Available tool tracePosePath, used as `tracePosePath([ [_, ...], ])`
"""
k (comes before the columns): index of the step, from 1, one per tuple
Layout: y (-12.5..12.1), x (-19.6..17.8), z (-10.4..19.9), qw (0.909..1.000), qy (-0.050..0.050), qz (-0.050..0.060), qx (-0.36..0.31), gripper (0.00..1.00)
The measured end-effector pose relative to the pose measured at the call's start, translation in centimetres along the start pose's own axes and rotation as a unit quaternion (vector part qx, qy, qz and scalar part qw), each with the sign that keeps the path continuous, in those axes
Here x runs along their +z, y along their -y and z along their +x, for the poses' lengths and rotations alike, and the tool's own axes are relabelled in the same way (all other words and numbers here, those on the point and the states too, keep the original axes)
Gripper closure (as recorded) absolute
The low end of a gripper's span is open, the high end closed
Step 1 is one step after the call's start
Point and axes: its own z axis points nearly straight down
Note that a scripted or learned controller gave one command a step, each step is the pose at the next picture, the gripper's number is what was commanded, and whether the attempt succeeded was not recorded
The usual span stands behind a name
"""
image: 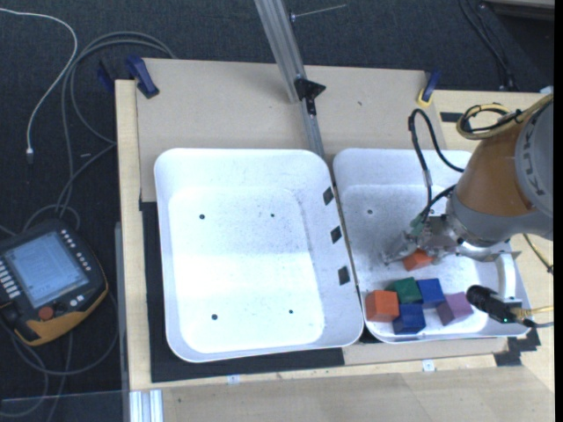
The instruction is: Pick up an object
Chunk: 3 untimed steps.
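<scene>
The arm [493, 183] hides much of the claw [420, 246] above a small orange block [416, 258]; whether it grips cannot be told

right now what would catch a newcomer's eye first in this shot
The grey and orange arm reaching in from the right, its gripper low over a small orange-red piece in the right bin. Next, the bright blocks bunched at that bin's near edge.
</scene>
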Motion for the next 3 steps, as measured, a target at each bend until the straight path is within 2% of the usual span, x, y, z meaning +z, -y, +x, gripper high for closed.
tracePosePath([
  [1,-0.2,-1.1,0.0,1.0000,0.001,-0.003,0.000,1.00],
  [2,-0.5,-10.5,8.5,1.0000,0.000,-0.007,-0.005,1.00],
  [3,3.8,-9.9,17.7,1.0000,-0.001,0.000,-0.005,1.00],
])
